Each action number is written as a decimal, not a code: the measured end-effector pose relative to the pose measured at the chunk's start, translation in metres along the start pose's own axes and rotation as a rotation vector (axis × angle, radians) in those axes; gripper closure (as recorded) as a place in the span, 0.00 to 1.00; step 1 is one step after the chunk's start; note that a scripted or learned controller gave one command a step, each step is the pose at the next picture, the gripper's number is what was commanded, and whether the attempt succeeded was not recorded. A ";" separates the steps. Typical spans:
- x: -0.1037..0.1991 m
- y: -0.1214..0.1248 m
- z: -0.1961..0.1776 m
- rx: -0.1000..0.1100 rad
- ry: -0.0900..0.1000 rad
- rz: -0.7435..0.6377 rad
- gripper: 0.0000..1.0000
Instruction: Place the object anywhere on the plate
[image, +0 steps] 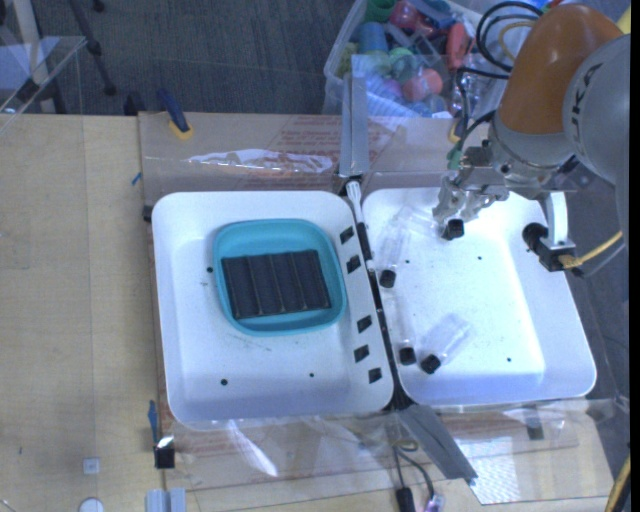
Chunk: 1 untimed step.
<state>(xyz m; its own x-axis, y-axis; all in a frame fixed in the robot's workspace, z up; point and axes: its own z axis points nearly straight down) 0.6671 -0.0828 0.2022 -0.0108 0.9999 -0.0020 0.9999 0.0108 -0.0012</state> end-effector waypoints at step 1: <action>0.000 0.000 0.000 0.000 0.000 0.000 0.00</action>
<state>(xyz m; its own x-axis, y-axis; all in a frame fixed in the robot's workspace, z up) 0.6671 -0.0828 0.2025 -0.0104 0.9999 -0.0020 0.9999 0.0104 -0.0007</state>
